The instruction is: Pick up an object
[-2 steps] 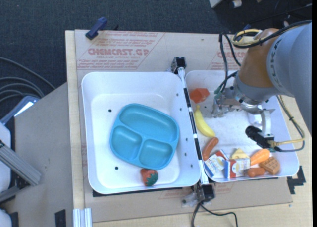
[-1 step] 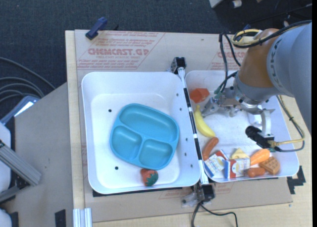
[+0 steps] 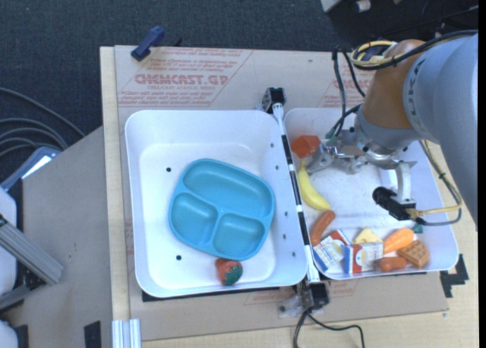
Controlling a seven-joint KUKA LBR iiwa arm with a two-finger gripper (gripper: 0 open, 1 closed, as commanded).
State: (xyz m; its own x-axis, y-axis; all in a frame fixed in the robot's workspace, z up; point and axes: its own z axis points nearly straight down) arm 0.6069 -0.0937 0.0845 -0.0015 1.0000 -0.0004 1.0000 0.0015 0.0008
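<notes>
My gripper (image 3: 328,155) hangs low over the back left of the right bin (image 3: 357,196), under the grey arm with its orange band (image 3: 389,96). Just left of it lies a red-orange toy (image 3: 306,145), close to the gripper tip; whether they touch I cannot tell. A yellow banana (image 3: 311,193) lies below that, along the bin's left wall. A red sausage (image 3: 322,225), a small carton (image 3: 334,252), a cheese wedge (image 3: 369,238), a carrot (image 3: 399,240) and a waffle piece (image 3: 416,254) crowd the bin's front.
The left bin (image 3: 140,187) holds a blue divided plate (image 3: 221,208) and a strawberry (image 3: 228,270) at its front edge. A black clip and cables (image 3: 391,202) hang from the arm over the right bin. A blue clamp (image 3: 146,42) sits at the bench's back left.
</notes>
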